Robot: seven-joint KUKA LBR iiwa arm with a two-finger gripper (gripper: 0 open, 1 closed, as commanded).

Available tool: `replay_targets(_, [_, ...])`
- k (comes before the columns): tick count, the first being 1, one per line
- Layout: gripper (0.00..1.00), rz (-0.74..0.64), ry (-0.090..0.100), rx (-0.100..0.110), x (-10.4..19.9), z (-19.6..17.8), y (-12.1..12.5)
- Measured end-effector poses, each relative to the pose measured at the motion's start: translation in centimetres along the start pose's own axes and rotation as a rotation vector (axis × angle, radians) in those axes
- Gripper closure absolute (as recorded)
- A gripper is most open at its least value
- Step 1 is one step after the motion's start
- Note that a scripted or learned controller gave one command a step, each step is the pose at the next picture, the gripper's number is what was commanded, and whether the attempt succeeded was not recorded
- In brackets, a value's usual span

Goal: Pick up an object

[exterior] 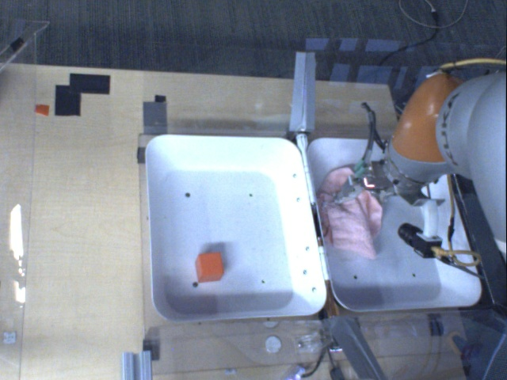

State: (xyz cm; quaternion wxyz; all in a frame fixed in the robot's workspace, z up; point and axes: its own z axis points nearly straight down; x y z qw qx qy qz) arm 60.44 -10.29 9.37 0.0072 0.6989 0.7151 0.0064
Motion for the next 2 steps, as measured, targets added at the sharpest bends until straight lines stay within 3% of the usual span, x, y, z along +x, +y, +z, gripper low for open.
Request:
replay_targets(1, [1.00, -0.005, 0.002, -0.009, 0.3, -1.3, 0.4])
replay_targets(2, [1.00, -0.175, 0.001, 0.010, 3.0, -11.3, 3.3])
